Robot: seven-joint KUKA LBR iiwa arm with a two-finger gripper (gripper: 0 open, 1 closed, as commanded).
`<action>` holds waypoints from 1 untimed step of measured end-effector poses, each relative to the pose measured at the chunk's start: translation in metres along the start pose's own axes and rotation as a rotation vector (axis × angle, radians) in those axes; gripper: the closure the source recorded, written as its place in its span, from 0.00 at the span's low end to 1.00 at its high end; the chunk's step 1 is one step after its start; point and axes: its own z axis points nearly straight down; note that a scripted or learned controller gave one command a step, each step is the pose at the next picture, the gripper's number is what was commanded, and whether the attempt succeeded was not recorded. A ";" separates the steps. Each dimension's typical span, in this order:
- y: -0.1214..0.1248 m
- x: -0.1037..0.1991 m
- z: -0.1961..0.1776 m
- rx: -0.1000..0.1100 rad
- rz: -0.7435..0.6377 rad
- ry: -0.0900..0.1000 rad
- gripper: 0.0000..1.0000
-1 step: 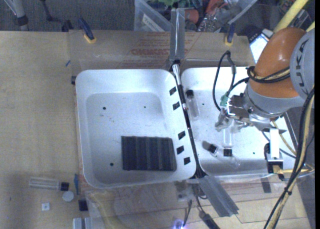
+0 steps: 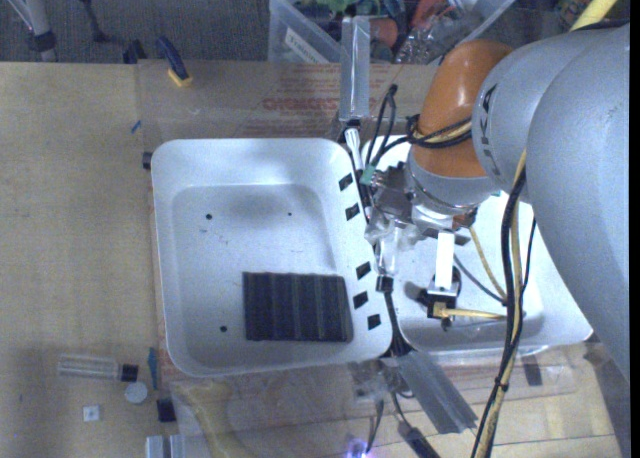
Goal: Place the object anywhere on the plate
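Gripper over right bin, fingers apart, holding nothing, dark ridged plate lengthwise left-right in left bin

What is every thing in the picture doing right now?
Dark ribbed plate: lying flat in the left bin, nothing on it.
Left bin: holds the plate.
Claw: low over the right bin, beside the divider.
Clear tub: full of colourful things, behind the bins.
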 end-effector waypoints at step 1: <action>0.010 0.027 0.027 -0.031 0.162 0.004 1.00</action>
